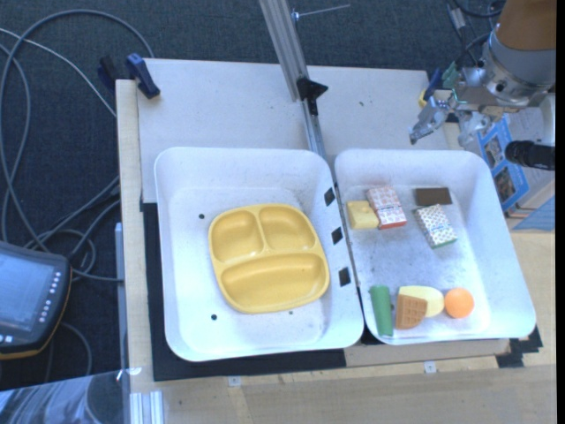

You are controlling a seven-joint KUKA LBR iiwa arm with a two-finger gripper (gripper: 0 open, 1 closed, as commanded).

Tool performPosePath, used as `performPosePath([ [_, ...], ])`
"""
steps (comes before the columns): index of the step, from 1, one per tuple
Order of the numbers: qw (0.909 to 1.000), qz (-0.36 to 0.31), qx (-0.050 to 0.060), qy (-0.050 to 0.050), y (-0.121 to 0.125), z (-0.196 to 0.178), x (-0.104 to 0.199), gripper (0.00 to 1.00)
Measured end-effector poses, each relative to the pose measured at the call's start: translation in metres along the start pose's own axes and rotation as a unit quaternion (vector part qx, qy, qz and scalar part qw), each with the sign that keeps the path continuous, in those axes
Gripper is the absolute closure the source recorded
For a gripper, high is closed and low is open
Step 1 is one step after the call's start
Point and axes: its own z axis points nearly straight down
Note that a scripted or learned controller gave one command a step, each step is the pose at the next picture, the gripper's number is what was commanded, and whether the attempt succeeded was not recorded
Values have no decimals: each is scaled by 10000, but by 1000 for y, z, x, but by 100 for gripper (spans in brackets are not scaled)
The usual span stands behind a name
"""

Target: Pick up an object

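Bench: right bin (494, 201) carries small toy foods; gripper (430, 122) hovers beyond its far edge, fingers parted, grasping nothing.

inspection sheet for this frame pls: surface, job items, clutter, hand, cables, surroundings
Surface: bench bears left bin and right bin, side by side.
Job's things: right bin holds patterned box, yellow block, brown block, second patterned box, green cylinder, waffle piece, orange ball.
Clutter: yellow divided plate in left bin.
Hand: hand above bench, behind right bin, nothing between fingers.
Cables: loops on floor, left.
Surroundings: tablet lower left; metal pole.
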Motion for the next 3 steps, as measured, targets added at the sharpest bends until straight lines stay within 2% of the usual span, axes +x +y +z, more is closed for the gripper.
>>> performPosePath([
  [1,10000,-1,2,-5,0,0,0,0],
  [2,10000,6,26,-1,-5,62,-3,0],
  [3,10000,5,23,-1,-5,104,-3,0],
])
